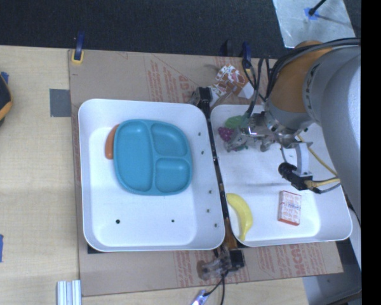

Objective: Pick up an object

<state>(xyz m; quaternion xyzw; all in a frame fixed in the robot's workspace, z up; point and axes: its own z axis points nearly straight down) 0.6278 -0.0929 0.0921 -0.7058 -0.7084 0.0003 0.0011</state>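
My gripper [249, 137] is low in the far left part of the right bin [260, 170], under the grey arm with its orange band [298, 75]. It sits right beside a bunch of purple grapes [227, 133] and a green item [236, 121], which the wrist partly hides. A yellow banana [241, 213] lies against the bin's near left wall. A red and white box [290, 207] rests near the bin's front right. I see nothing clearly held by the gripper.
The left bin [146, 234] holds a blue divided plate [153, 156] with an orange item [109, 143] poking out from under its left edge. Cables [305, 180] hang from the wrist over the right bin. A packet [228, 78] lies behind the bins.
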